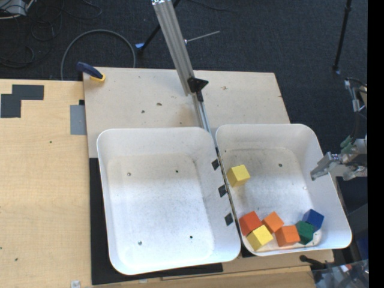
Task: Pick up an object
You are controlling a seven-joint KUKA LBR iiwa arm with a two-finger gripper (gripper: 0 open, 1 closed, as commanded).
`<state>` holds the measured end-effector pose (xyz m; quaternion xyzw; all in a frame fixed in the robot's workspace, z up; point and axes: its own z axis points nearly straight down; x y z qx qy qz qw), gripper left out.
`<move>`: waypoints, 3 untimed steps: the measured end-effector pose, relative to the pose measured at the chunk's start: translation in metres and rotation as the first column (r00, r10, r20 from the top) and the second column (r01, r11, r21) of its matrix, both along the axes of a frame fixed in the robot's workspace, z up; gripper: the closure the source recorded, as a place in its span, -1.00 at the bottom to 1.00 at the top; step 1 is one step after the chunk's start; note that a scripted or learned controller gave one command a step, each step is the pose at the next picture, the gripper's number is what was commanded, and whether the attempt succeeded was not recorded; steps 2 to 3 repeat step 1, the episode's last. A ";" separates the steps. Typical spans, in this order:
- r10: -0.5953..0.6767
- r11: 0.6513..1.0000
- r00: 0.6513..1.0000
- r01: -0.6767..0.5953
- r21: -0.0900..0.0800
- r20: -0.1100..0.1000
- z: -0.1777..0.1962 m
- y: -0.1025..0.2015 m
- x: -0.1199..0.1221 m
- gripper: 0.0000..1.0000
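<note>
Small matte yellow cube [239, 174] sits alone in right bin [264, 143].

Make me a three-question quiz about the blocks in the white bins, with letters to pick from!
1. Where is the lone yellow block?
A. Right bin, near the wall between the bins
B. Left bin's middle
C. On the wooden bench

2. How many yellow blocks are there?
A. One
B. Two
C. Four

3. Where is the blue block?
A. Lying in the right bin
B. Lifted above the bins
C. On the floor

Answers: 1 A, it sits just right of the shared wall. 2 B, a second yellow block lies in the near cluster. 3 A, it rests with the cluster by the bin's near right corner.
</note>
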<state>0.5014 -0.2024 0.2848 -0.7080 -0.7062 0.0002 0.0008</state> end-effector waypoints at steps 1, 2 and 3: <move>0.005 1.000 1.000 -0.005 -0.003 0.008 0.260 0.030 -0.004 -1.00; 0.005 1.000 1.000 -0.005 -0.003 0.008 0.260 0.030 -0.004 -1.00; 0.005 1.000 1.000 -0.005 -0.003 0.008 0.260 0.030 -0.004 -1.00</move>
